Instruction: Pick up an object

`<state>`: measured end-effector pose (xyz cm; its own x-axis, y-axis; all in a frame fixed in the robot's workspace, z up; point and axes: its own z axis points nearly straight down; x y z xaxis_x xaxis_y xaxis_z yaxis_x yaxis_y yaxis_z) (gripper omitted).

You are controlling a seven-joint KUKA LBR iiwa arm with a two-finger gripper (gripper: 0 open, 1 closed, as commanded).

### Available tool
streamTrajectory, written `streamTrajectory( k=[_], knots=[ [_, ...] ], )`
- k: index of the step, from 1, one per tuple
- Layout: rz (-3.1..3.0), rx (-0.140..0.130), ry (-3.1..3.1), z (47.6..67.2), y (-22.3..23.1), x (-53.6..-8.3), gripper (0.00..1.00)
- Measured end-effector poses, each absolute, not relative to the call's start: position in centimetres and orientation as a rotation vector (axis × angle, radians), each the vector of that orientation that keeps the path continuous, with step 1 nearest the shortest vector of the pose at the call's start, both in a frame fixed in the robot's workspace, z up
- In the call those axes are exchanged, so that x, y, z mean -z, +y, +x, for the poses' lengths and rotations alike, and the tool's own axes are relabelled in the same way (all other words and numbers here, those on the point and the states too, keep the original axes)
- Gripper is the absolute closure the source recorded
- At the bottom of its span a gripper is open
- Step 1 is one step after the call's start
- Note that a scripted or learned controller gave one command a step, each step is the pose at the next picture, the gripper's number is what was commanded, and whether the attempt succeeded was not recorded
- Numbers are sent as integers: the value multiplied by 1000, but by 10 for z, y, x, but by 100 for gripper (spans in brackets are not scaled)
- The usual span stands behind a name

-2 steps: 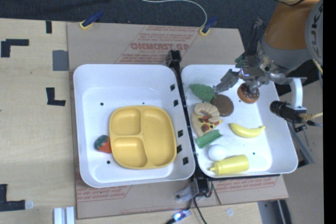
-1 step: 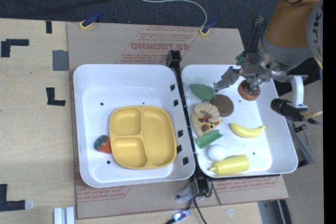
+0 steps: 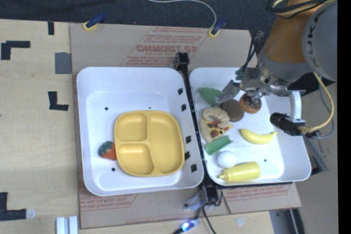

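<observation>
My gripper [image 3: 242,93] hangs low over the back of the right bin [image 3: 299,167], reaching in from the right. Just below it lie a dark brown round piece [image 3: 235,110] and a reddish-brown ring-shaped piece [image 3: 253,103]; I cannot tell whether it touches either. A green leaf-shaped item [image 3: 207,95] sits to its left. Further forward in the same bin are a tan pastry-like piece [image 3: 214,121], a green stick [image 3: 218,144], a banana [image 3: 258,136], a white egg [image 3: 226,159] and a yellow bottle [image 3: 240,172].
The left bin [image 3: 90,90] holds a yellow divided plate [image 3: 148,142] with a red and green strawberry-like item [image 3: 107,150] beside its left edge. A black cable and connector [image 3: 288,124] hang from the arm over the right bin's right side.
</observation>
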<state>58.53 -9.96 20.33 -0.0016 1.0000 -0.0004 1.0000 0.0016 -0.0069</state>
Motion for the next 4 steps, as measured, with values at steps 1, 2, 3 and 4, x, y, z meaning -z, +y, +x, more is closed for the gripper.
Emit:
streamTrajectory(
  k=[1,2,3,4],
  knots=[
    [-2215,-8,-2221,593,-96,-143,0],
    [-2222,4,-2229,595,-95,-96,0],
    [-2233,8,-2238,598,-99,-111,100],
    [-2220,2,-2224,598,-95,-154,100]
  ],
)
